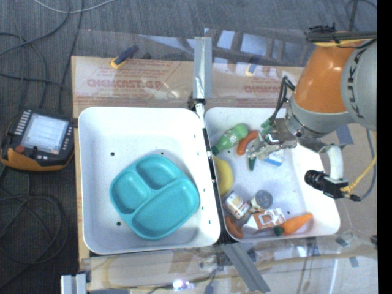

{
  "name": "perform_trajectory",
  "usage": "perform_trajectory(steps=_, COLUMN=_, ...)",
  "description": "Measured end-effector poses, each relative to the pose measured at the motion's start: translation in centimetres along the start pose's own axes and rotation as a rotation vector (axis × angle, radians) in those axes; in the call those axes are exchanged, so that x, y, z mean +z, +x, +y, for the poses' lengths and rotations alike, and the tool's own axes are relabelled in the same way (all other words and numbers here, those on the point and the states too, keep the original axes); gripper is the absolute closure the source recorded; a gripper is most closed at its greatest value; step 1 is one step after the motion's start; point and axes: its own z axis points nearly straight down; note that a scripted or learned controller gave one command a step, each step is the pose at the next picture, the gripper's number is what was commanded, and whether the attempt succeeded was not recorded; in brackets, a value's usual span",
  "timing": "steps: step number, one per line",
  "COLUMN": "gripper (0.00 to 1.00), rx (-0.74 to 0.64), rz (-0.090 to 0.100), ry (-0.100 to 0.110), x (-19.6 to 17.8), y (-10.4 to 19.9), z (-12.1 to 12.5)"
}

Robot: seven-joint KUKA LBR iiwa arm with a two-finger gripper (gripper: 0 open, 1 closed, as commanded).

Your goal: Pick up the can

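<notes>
Down-frame, can lying apart from gripper, gripper state unclear

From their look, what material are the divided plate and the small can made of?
The divided plate looks like matte turquoise plastic: even colour, soft rounded moulded ridges, no sharp glare. The can seems metal: its round grey top looks dull silvery, though it is small and blurred, so this is uncertain.

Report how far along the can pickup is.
Done: the hand has reached into the right bin, low over its upper half. In hand: nothing visibly held. Left: the can stands untouched nearer the front, among the toy food, so the hand must shift there, grip and lift.
</notes>
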Motion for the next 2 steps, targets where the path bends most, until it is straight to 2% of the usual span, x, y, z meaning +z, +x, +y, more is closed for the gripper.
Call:
perform_trajectory(steps=1, gripper=0.00, rx=0.001, rz=-0.001, ry=0.000, x=0.0, y=0.0, z=0.0)
perform_trajectory(steps=2, gripper=0.00, rx=0.064, rz=0.002, ry=0.003, x=6.5, y=-3.8, z=-5.9)
